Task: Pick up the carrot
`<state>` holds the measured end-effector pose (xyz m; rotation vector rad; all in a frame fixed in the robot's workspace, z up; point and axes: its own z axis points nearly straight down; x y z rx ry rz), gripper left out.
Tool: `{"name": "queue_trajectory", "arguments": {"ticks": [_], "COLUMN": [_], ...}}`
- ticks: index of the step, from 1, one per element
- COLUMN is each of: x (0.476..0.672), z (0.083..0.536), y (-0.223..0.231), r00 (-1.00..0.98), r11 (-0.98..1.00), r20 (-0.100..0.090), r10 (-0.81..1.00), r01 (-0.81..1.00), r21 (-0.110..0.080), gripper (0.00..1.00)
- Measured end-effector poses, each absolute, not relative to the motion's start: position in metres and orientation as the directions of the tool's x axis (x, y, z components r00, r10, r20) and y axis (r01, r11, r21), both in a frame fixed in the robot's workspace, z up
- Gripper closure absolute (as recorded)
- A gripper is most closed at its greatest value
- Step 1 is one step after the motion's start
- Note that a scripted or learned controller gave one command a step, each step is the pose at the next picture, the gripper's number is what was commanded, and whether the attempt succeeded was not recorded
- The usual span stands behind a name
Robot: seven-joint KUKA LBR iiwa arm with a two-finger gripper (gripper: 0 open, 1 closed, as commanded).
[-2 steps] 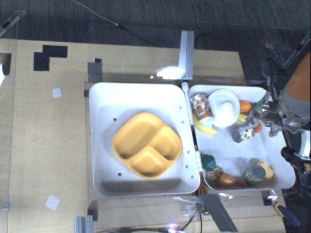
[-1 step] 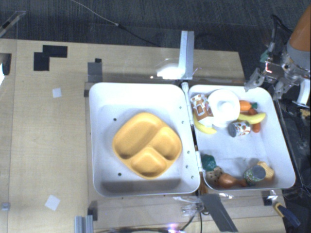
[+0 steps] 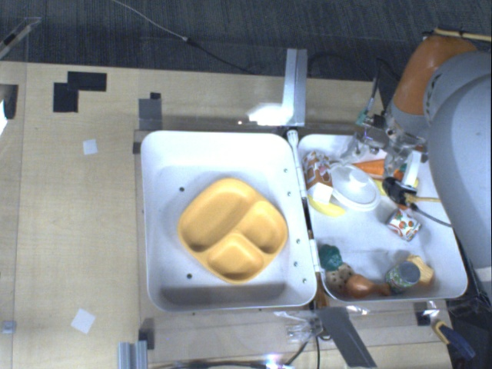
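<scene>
The carrot [image 3: 371, 167] is a small orange piece lying near the back of the right bin [image 3: 453, 271], just behind a white bowl [image 3: 355, 187]. My gripper [image 3: 378, 156] hangs low over the bin's back edge, directly above the carrot. It looks open, with one finger [image 3: 358, 149] left of the carrot and the other on its right. The carrot rests on the bin floor, partly hidden by the gripper body.
The right bin also holds a yellow item [image 3: 327, 203], a printed packet [image 3: 315, 167], a patterned cup [image 3: 403, 224], a green piece [image 3: 332, 257], a brown item [image 3: 358, 285] and a can [image 3: 400, 277]. A yellow sectioned plate [image 3: 233, 227] sits in the left bin [image 3: 161, 167].
</scene>
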<state>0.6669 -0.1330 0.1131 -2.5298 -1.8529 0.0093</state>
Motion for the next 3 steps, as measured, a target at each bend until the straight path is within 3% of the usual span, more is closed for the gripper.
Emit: {"name": "queue_trajectory", "arguments": {"ticks": [1, 2, 3], "x": [0.648, 0.666, 0.668], "z": [0.090, 0.085, 0.098], "y": [-0.157, -0.128, -0.126], "r00": [0.329, 0.177, 0.171], "r11": [-0.329, -0.177, -0.171], "r20": [0.002, -0.003, -0.001], "r10": [0.944, 0.984, 0.985], "r01": [0.944, 0.984, 0.985], "r21": [0.013, -0.009, -0.007], "gripper": [0.00, 0.00, 1.00]}}
